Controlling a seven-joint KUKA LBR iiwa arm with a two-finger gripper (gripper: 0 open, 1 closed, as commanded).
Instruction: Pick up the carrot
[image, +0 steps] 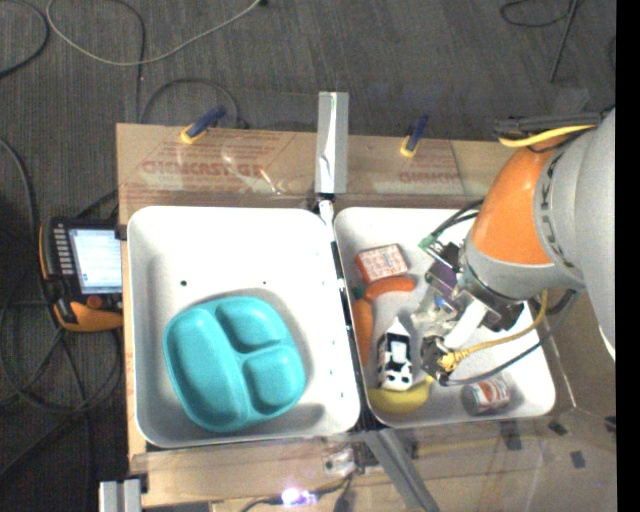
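Camera view: right bin (350, 300) lies at 3 o'clock on the bench; the arm enters from 3 o'clock.
Gripper (428, 325): hangs over the bin's middle, near the carrot's 3 o'clock side; claw state cannot be told.
Carrot (362, 322): lies against the bin's 9 o'clock wall.
Risk, wall: probably the greatest, since a descent beside the wall may strike the rim or find no room on that side.
Risk, packet (383, 262): touches the orange at 12 o'clock and may be caught instead.
Risk, spotted toy (397, 362): just beside at 5 o'clock and may be nudged.
Long axis: 12 to 6 o'clock, along the wall.
Pointing: an orange stretch turns toward 3 o'clock at the top; the tip end is unclear.
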